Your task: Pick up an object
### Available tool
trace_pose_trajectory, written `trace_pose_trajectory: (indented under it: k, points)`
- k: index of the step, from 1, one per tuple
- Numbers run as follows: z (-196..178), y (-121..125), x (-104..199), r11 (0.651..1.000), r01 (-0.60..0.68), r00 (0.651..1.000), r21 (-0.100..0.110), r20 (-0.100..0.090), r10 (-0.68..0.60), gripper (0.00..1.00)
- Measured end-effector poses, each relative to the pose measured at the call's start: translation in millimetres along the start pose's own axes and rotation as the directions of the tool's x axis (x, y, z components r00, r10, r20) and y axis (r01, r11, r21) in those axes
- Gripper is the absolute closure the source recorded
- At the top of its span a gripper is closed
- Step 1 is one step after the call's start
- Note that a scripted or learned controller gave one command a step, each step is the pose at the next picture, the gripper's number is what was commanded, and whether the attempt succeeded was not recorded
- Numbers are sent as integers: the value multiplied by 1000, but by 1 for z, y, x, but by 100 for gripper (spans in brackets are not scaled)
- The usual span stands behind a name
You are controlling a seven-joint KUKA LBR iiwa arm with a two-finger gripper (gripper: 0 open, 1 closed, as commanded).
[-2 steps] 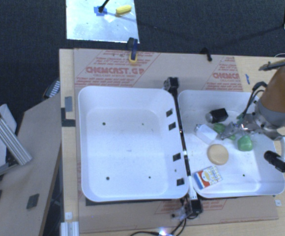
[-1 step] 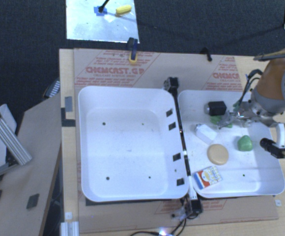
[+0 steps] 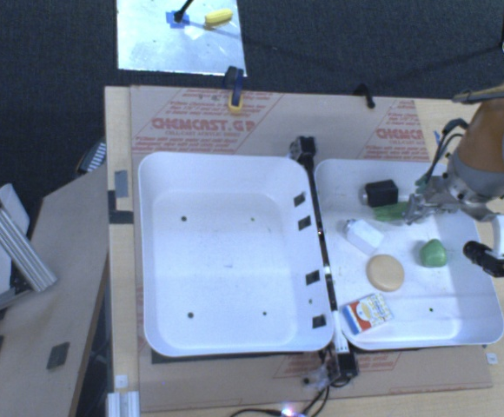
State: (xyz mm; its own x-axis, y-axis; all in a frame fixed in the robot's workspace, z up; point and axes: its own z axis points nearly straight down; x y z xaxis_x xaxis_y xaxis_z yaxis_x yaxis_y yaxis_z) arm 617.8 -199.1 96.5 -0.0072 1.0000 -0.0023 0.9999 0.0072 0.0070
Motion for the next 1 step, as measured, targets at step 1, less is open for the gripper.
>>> trace_pose_trajectory:
  k: [1]
  points:
    - [-53,-137,-7,1000,-14,1000,11,-3,14,100]
